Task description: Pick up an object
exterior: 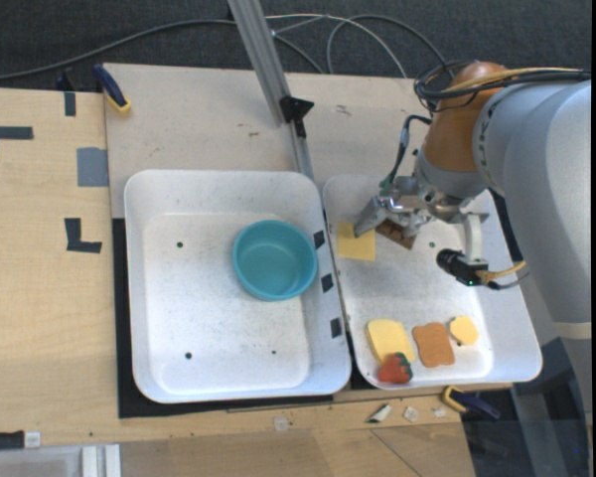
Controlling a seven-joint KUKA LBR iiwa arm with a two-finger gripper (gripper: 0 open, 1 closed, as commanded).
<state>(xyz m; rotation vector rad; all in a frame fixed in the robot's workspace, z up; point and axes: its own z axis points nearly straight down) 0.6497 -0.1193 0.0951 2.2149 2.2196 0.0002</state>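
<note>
My gripper (415, 235) hangs over the back of the right bin (507, 361), and its fingers look spread, so it is open. A small brown object (397, 233) lies under it between the fingers, with nothing clamped on it. A flat yellow square (356, 243) rests just left of the left finger (367, 218), against the bin's left wall. Along the front of this bin lie a yellow piece (386, 337), an orange toast-like slice (433, 345), a small round yellow piece (464, 330) and a red strawberry (395, 369).
The left bin (159, 266) holds a teal bowl (274, 258) near its right side. A grey pole (268, 63) slants down to the ridge between the bins. Cables (358, 38) lie across the bench behind them. The arm's bulky grey body (546, 187) overhangs the right bin's right edge.
</note>
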